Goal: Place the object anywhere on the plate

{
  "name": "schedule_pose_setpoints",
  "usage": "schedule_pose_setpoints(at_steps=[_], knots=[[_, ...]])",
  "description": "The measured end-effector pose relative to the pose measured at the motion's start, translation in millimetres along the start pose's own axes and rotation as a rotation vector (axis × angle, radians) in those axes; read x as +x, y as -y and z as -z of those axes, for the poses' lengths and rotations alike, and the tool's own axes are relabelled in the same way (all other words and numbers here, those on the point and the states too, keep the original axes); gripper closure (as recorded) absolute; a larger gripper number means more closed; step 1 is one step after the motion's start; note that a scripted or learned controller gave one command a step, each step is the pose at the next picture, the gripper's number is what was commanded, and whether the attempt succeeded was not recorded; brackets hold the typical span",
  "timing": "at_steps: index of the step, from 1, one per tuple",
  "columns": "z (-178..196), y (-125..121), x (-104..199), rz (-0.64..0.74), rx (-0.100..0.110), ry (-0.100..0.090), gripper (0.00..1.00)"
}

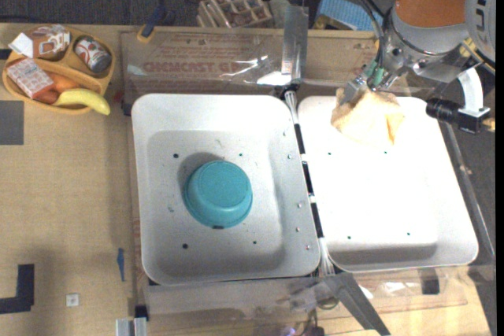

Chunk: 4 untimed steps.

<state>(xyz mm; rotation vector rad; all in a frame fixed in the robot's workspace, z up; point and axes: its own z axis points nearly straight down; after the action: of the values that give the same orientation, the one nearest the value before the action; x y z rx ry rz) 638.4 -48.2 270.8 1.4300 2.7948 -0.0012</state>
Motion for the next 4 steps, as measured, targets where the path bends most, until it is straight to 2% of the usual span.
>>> schedule_pose_setpoints(at_steps=[1,3,4], knots=[[-49,-3,2,0.004,0.002,-0.003,1.00],[-65,-47,83,0.792,-0.002,-0.004,1.00],[-70,-78,124,0.941,-0.005,0.000,1.00]])
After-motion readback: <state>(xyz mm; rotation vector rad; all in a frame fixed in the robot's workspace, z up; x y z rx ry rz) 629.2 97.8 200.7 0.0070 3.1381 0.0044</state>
